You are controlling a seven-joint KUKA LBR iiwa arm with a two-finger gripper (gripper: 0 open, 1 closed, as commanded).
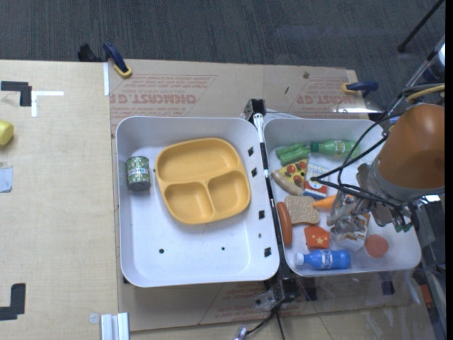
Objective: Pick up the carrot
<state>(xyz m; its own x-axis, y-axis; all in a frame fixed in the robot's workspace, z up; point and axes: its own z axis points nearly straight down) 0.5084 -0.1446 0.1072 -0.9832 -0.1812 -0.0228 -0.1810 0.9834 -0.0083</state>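
Camera view: the gripper [347,222] hangs low in the right bin [407,264], with the carrot [323,204] lying just to its left, not lifted. Its grip cannot be made out; picking up remains undone.

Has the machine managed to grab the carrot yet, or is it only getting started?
Done: the grey arm's two-finger gripper is already down inside the right white bin, among the toy food. In hand: it hovers beside the small orange carrot, which lies on the bin floor by the bread slice. Left: gripping the carrot and lifting it; I can't tell how the gripper is set.
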